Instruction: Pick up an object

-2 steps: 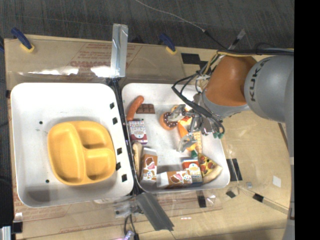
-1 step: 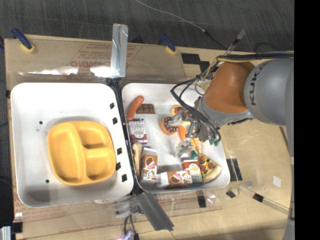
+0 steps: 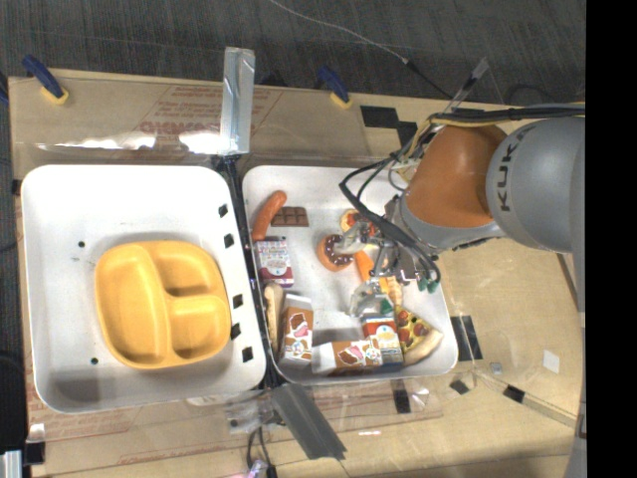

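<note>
Two shallow white bins sit side by side on the desk [image 3: 119, 98]. Taking the right bin [image 3: 299, 182] as the landmark: the left bin [image 3: 50, 267] beside it holds a glossy yellow divided tray [image 3: 159, 302], moulded plastic with rounded corners. Inside the right bin lie small toy foods: a smooth sausage [image 3: 269, 214] and a flat brown chocolate bar [image 3: 291, 217] near its top left corner, a round doughnut [image 3: 333, 252] at its centre, printed cartons [image 3: 297, 332] along its lower left, and a wedge of pizza [image 3: 416, 334] at its lower right corner. The claw [image 3: 370, 297] hangs low right of the bin's centre, just above the pizza; whether it is spread or pressed together I cannot tell. My guess: with slick pieces crowded so near, it could nudge neighbours or slip off.
</note>
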Tool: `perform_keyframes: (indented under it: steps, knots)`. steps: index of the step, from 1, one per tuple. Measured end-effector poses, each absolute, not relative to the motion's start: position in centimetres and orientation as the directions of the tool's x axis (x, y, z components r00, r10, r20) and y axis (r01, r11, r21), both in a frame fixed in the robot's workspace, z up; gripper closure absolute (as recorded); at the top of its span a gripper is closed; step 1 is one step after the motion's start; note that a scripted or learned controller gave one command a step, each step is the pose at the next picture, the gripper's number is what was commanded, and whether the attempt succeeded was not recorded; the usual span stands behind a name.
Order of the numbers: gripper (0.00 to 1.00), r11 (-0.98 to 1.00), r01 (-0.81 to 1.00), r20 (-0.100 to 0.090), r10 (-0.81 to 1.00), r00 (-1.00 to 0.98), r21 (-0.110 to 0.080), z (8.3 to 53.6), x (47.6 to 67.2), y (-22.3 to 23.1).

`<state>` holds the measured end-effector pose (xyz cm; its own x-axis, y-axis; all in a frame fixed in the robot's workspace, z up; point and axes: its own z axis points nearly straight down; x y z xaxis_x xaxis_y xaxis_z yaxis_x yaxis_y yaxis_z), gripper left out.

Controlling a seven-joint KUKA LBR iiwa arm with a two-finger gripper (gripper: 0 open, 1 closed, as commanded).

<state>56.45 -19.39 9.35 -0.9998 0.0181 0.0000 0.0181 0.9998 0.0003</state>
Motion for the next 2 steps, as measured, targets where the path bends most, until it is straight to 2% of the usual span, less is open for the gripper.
perform_keyframes:
  steps: [1,2]
  knots:
    - [0.00,0.998,-0.066,0.003,-0.066,-0.998,0.001,9.3,56.2,-18.5]
    - [1.00,0.998,-0.070,-0.003,-0.070,-0.998,0.000,10.5,56.5,-18.4]
